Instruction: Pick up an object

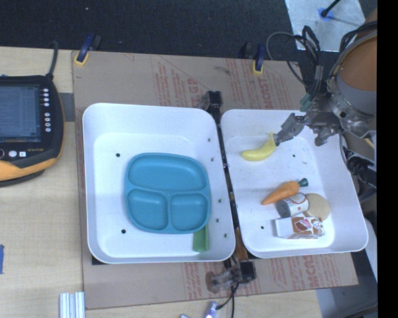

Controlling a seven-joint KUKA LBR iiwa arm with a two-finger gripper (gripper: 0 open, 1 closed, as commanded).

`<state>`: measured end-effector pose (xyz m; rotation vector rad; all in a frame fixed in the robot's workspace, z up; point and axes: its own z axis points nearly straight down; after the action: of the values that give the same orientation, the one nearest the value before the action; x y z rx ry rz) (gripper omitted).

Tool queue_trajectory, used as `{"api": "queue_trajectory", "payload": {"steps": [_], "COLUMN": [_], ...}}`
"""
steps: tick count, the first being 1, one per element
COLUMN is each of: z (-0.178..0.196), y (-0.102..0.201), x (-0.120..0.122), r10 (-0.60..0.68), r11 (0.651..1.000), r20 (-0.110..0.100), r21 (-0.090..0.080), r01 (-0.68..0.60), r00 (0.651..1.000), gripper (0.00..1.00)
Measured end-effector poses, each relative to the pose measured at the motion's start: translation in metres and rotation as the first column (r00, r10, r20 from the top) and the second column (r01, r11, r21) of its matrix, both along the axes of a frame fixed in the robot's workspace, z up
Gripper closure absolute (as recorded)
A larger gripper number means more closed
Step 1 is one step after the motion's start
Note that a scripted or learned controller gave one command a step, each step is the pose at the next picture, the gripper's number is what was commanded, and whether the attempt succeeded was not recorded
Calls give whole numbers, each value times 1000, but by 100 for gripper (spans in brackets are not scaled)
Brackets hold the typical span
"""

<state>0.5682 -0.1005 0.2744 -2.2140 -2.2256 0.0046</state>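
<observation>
We have our gripper (305,130) in the right bin (345,177), its fingers (286,130) spread wide and holding nothing, one of them just beside the banana (260,152) that lies at the bin's upper left. To grasp well, we think the open fingers should go down astride the banana's thick middle before closing. The carrot (282,192) lies near, below it.
</observation>
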Motion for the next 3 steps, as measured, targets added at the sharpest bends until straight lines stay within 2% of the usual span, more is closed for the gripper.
{"api": "queue_trajectory", "payload": {"steps": [1,2,3], "z": [-99,-168,-174], "y": [-3,-14,-24], "x": [-22,-34,-46], "r10": [1,1,3], "r11": [1000,1000,1000], "r20": [-1,15,23], "r21": [-1,-4,-6], "r01": [-1,-1,-3], "r00": [1000,1000,1000], "gripper": [0,0,0]}}
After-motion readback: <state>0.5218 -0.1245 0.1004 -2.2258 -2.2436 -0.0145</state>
